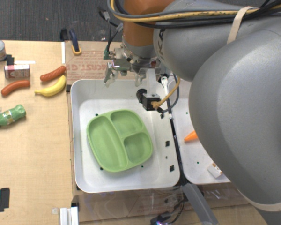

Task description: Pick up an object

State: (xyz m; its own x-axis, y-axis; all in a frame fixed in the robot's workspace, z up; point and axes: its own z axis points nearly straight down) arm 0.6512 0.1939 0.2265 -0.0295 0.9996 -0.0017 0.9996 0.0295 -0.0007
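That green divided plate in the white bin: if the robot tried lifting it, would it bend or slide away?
The green divided plate looks like moulded plastic, so it would probably stay stiff and be light for its size. It lies flat with a low rim, so a push would likely slide it across the left bin rather than tip it. Its smooth, thin edge may be slippery to pinch.

Grey arm, orange band, black cables
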